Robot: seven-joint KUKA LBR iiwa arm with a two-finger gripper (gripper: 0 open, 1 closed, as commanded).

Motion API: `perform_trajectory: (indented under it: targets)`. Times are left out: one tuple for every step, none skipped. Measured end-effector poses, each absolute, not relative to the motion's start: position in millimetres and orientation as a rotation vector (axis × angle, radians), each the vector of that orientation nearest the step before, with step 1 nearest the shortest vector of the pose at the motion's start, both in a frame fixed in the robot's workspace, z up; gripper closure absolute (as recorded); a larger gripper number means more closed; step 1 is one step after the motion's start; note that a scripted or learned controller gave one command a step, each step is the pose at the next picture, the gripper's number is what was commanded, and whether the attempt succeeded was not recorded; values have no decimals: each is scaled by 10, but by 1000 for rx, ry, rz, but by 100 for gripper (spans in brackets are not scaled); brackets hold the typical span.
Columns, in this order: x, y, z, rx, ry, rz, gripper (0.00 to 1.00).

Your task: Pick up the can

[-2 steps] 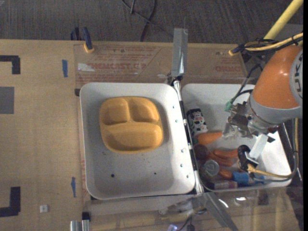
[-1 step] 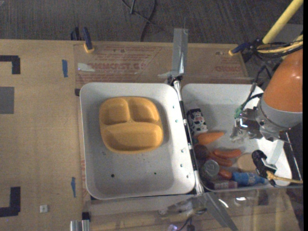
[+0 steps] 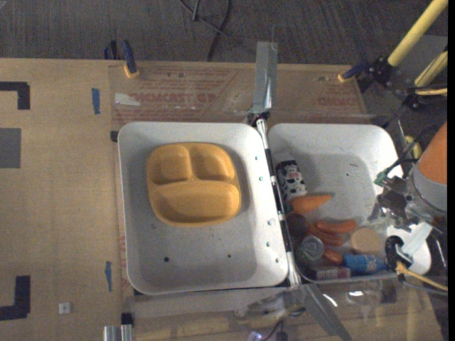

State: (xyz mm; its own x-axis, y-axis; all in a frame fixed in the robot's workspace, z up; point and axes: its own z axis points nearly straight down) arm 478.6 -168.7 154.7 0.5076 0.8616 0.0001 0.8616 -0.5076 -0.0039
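Grey claw (image 3: 399,212) above bin rim

A robotics lab or test workshop is indicated. Two shallow white bins (image 3: 142,261) are set side by side on a plywood bench (image 3: 57,212), with a metal divider strip (image 3: 264,77) fixed just behind their shared edge. Blue tape marks (image 3: 95,100) and black tape corners (image 3: 17,94) are stuck to the bench left of the bins. A clamp (image 3: 128,57) is fastened behind them. Cables (image 3: 202,6) are trailed over grey carpet (image 3: 71,9) beyond the bench. Yellow poles (image 3: 419,27) are seen behind the bins, toward the right.
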Motion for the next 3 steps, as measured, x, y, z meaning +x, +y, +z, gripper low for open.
perform_trajectory:
  targets:
    - [4893,-1457,2390,-2319,-2121,-1,100]
    - [4795,-1098,2361,-2149,-2289,0,100]
    - [4800,-921,2388,-2564,-1818,-1,100]
